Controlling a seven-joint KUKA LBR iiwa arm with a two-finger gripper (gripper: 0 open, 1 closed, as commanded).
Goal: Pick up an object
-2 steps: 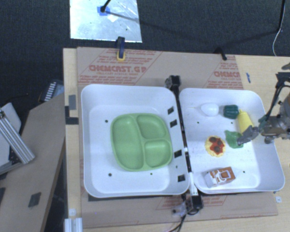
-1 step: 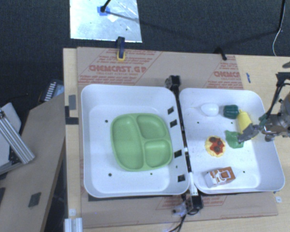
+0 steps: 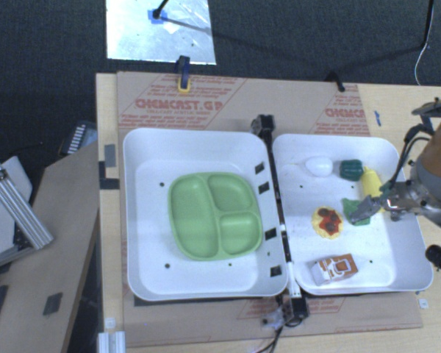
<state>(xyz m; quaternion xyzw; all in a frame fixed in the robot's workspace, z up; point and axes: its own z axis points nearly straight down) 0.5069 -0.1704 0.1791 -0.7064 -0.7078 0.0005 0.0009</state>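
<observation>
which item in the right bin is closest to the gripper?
The small green piece, right at the gripper tip. The yellow item, red-yellow toy, white egg and carton lie farther off.

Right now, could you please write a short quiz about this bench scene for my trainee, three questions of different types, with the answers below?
1. True or false: the green divided plate lies in the left bin.
2. Which thing lies nearest the front rim of the right bin?
A. white egg-shaped object
B. small orange and white carton
C. dark green object
3. Fill in: the claw is over the ____ bin.

Key: 1 true; 2 B; 3 right.
</observation>
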